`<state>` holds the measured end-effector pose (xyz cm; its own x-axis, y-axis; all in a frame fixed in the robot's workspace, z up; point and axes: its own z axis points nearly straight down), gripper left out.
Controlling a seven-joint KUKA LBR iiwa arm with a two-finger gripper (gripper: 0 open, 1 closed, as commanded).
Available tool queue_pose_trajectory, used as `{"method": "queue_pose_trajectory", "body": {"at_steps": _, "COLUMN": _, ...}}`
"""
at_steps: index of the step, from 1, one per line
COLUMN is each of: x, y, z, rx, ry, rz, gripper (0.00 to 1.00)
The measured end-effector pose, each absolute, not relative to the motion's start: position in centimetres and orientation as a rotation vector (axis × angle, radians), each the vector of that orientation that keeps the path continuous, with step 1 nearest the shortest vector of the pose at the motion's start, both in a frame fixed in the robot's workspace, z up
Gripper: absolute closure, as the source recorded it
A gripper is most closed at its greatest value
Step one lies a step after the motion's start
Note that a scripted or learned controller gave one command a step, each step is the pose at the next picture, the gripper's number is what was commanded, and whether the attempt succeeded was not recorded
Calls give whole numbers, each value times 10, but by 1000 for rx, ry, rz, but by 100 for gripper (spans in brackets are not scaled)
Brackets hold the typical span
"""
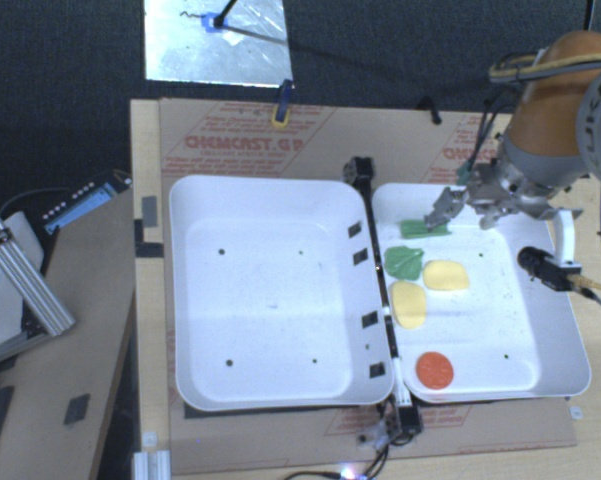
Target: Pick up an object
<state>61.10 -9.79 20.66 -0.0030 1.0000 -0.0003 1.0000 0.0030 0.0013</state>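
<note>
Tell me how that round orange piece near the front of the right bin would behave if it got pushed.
The round orange disc-like piece looks flat and low, so it would probably slide across the smooth white right bin rather than tip. If it is domed, it might roll. It looks small, likely light.

Left bin (270, 288) wide open, easy access. Right bin (540, 368): items cluster by the divider (380, 288), arm (555, 98) blocks its far end. Near right corner free.
</note>
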Motion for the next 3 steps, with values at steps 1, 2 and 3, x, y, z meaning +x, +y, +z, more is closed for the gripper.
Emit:
{"method": "queue_pose_trajectory", "body": {"at_steps": 1, "x": 641, "y": -5, "z": 184, "rx": 2207, "ry": 2237, "rz": 7, "gripper": 0}}
{"method": "queue_pose_trajectory", "body": {"at_steps": 2, "x": 671, "y": 56, "z": 254, "rx": 2205, "ry": 2230, "rz": 16, "gripper": 0}}
{"method": "queue_pose_trajectory", "body": {"at_steps": 3, "x": 670, "y": 51, "z": 261, "rx": 2210, "ry": 2228, "rz": 7, "gripper": 100}}
